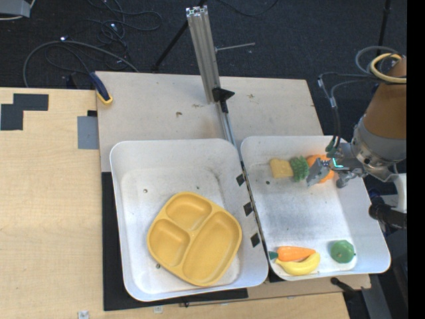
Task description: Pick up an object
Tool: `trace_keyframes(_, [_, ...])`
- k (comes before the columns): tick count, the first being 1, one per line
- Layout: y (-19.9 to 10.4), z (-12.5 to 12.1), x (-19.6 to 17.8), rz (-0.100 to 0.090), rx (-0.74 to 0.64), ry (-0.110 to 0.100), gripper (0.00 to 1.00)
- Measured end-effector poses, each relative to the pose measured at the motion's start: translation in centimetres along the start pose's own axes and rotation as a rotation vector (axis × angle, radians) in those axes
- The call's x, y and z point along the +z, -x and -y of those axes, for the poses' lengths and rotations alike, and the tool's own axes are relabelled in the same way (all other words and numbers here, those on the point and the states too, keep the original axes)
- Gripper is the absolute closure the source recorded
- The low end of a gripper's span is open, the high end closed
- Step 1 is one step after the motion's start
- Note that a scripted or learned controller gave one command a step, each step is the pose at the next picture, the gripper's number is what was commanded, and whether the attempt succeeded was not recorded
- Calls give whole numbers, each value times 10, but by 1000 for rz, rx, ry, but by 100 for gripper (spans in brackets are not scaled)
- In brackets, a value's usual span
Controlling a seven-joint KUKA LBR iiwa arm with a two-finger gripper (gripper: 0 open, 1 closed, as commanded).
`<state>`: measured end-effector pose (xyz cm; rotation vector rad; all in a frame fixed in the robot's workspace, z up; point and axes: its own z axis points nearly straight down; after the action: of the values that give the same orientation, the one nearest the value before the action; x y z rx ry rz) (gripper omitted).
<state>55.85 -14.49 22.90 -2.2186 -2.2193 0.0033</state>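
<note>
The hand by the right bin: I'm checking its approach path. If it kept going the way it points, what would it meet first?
Probably the small orange toy right at the hand, with the green leafy toy just beyond; depth is hard to judge from above.

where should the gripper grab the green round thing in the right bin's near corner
Take the green round toy across its middle, coming straight down. It is compact and sits apart from the banana and carrot, though the bin wall is close, so finger room there looks tight.

Dark carpet floor (80, 18) strewn with cables (53, 48); pale wooden tabletop (46, 211) at left.
</note>
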Motion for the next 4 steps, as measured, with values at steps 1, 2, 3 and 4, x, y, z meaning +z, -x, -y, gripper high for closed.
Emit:
trace_keyframes(1, [0,0,0,0,0,1,0])
trace_keyframes(2, [-3,-2,64,-1,0,-4,0])
trace_keyframes(3, [-6,-4,128,-1,0,-5,0])
trace_keyframes(4, [-5,-7,134,0,0,5,0])
